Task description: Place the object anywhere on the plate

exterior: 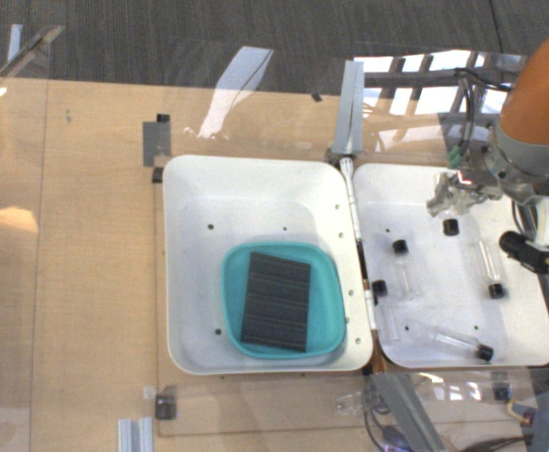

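- The dark block already lies flat inside the teal plate, in the left bin, so the placing looks done.
- The gripper hangs over the right bin's far side, among clear vials; whether its fingers are spread, I cannot tell.

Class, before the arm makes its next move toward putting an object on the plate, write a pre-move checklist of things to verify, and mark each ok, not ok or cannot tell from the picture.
1. Plate sits flat in the left bin: ok.
2. Free room on the plate: not ok, a dark ribbed block covers most of its middle.
3. Objects to pick are present: ok, clear tubes with black caps lie in the right bin.
4. Hand is over the right bin: ok.
5. Hand holds a tube: cannot tell.
6. Tubes lie apart from each other: ok.
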`<state>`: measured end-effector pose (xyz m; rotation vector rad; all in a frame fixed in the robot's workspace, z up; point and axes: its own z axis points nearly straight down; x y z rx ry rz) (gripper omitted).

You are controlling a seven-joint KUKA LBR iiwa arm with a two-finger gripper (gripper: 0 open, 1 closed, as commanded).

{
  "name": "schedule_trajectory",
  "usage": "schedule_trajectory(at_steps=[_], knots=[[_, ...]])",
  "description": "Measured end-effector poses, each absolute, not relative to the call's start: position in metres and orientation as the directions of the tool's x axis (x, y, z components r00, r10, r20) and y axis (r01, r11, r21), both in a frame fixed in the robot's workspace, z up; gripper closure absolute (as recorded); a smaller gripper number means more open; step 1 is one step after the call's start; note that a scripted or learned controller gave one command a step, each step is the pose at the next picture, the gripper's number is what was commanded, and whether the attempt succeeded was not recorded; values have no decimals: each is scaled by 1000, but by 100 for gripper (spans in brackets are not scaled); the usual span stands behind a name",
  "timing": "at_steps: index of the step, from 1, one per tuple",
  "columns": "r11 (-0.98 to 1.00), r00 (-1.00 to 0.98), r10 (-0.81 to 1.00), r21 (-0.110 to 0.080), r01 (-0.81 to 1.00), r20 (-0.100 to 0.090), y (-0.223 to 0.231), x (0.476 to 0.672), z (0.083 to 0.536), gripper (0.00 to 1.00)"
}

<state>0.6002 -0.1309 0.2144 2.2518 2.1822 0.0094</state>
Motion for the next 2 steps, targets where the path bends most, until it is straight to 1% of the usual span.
schedule_trajectory(at_steps=[1, 2], knots=[[-20, 20, 1000, 3, 1000, 1, -40, 536, 184, 100], [172, -172, 985, 5, 985, 1, 35, 517, 196, 100]])
